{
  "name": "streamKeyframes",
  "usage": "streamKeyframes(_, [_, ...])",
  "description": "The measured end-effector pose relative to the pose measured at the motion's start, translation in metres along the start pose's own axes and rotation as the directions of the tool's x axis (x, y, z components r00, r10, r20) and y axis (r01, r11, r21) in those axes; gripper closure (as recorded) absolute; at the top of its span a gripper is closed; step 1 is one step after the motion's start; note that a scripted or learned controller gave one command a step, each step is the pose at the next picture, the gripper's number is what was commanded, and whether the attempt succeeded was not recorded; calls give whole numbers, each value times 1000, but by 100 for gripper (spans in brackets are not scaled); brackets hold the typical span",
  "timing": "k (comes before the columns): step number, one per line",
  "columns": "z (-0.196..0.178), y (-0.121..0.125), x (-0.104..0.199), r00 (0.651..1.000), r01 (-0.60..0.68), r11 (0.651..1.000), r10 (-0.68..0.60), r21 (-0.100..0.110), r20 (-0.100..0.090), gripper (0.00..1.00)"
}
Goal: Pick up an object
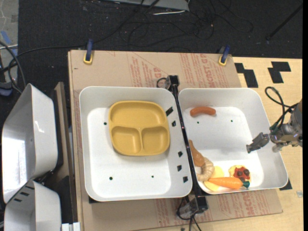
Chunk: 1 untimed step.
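A: Seen from above, what sits on the left of the bench?

B: The left bin [96, 177], shallow and white, holds a yellow divided plate [139, 127] with three compartments, lying flat in the bin's upper middle. A black divider [182, 134] runs between this bin and its neighbour.

A: And across that divider?

B: The right bin [250, 100] carries the loose items. A sausage [202, 111] lies alone near the far wall. Against the near left corner, a tan wooden spoon-like piece [196, 154] leans along the divider, touching a pale shrimp-shaped toy [207, 170]. Just beside that rest a yellow slab [217, 171], an orange carrot [225, 182] lying flat, and a small pizza slice toy [240, 172] with red and dark spots, all clustered close together.

A: Where is the arm?

B: At the right edge, the gripper [256, 144] reaches in over the bin's right side, well apart from the sausage and above the cluster. Its dark tip hangs over bare white floor, with nothing between the fingers. Whether those fingers are apart or together cannot be told at this angle.
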<state>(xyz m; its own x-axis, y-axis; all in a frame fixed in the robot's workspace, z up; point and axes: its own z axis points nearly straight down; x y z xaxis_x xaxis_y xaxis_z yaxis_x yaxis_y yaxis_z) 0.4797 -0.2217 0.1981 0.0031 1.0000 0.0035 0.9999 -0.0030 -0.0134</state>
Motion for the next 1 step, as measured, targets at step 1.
streamKeyframes(1, [-7,3,1,1000,5,1000,-5,-13,4,0])
